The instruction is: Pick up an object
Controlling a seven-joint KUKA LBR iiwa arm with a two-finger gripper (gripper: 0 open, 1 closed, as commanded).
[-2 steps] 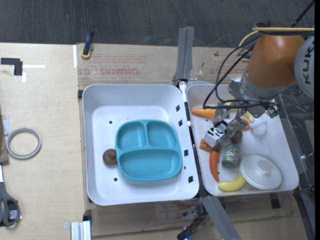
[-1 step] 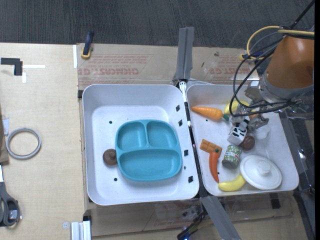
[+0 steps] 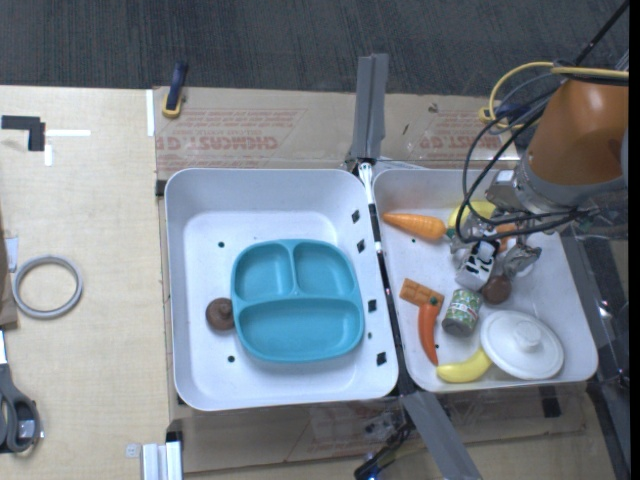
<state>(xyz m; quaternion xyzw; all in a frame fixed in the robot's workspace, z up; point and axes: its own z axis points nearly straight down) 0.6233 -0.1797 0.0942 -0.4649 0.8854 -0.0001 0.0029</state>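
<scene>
Reaching in from the right, the grey arm (image 3: 580,133) with its orange band is seen hanging over the right bin (image 3: 575,298), and its gripper (image 3: 488,258) is lowered among the clutter near that bin's middle. Whether the fingers are spread or closed cannot be told, since they are lost against the objects beneath them.

The left bin (image 3: 190,268) is taken up mostly by a blue divided tray (image 3: 297,301), with a small brown round object (image 3: 219,313) lying just beside the tray's left edge.

In the right bin, a white round lid (image 3: 522,345) is set near the front right corner, touching a yellow banana (image 3: 465,369) at the front. An orange carrot (image 3: 417,225) lies near the back, well apart from the lid. A red-orange chilli (image 3: 428,330) lies near the left wall, just beside a small green can (image 3: 461,310). A dark brown ball (image 3: 497,290) is seen just beside the gripper.

On the bench to the left, a grey ring (image 3: 45,286) lies apart from both bins.
</scene>
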